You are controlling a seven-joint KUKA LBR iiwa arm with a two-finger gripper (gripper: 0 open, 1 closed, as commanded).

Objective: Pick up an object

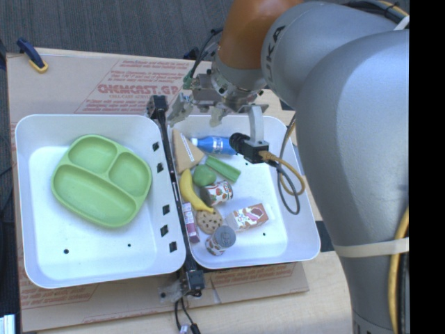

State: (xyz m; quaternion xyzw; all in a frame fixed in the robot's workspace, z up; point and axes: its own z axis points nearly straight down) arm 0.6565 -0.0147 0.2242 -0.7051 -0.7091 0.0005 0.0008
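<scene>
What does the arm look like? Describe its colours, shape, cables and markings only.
The arm is bulky, rounded and grey, with a glossy orange band above the wrist. Dark lettering runs along the grey shell near the band. The gripper is bare grey metal. A yellow cable loops beside it, and a pale strap circles the arm lower down.

Divided plate (102, 180): pale green, in a white bin (28, 207). Second white bin (295, 235): yellow banana (190, 192), blue bottle (212, 144), green block (222, 168), tan speckled cookie (208, 220), red-and-white packet (249, 216). Arm (334, 96): grey with orange band; cardboard (132, 82): brown, red lettering.
</scene>
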